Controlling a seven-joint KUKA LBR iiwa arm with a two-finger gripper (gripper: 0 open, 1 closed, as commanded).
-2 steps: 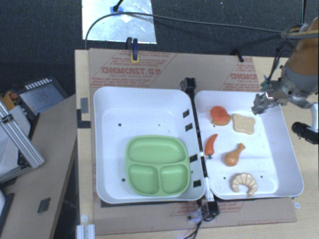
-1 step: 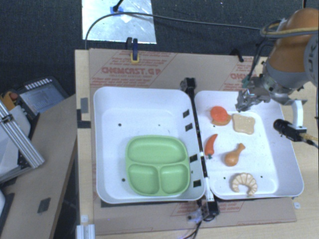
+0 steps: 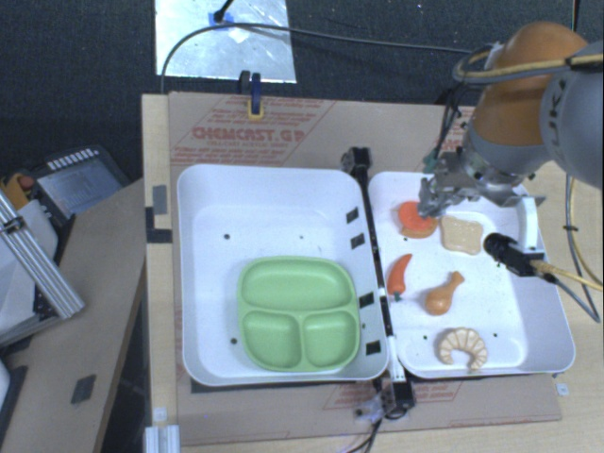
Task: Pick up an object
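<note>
The pincer (image 3: 432, 203), its grip state impossible to tell, hovers over an orange toy tomato slice (image 3: 413, 220) in the right bin (image 3: 547, 347), likely light, rigid, slick plastic best pinched across its edges.

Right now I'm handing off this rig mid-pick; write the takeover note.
Hand: low in the right bin, over the orange round piece; finger state unclear, no grasp confirmed.
Right bin also holds: toast slice, red pepper, drumstick, croissant.
Left bin: green divided tray.
Done: hand brought to the orange piece.
Left: secure a grasp and lift.
</note>
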